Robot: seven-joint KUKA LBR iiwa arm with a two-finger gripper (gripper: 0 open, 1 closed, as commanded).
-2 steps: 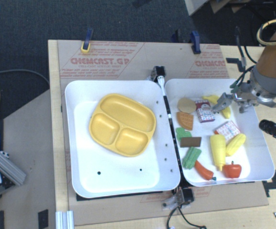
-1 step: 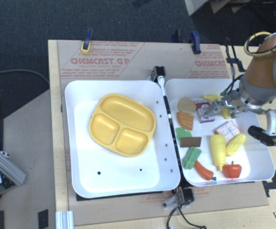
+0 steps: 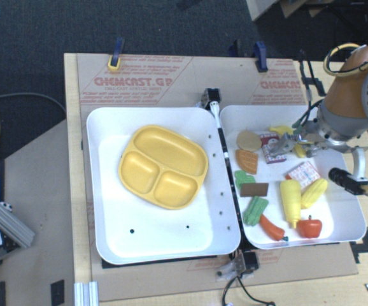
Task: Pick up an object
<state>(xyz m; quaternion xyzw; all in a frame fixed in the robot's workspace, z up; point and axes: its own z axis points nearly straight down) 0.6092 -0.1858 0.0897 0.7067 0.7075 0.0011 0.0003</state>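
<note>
While yellow divided plate (image 3: pixel 163 166) fills left bin (image 3: pixel 101 171), right bin (image 3: pixel 349 218) holds toy food; fingers (image 3: pixel 297 140) state unclear.

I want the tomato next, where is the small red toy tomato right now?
The small red toy tomato lies in the right white bin, near its front edge, beside the yellow toy bottle.

Single fixed cam, overhead at slant, mid-range; covers both bins (image 3: pixel 101 171) left of arm (image 3: pixel 353 94), which enters frame right.
</note>
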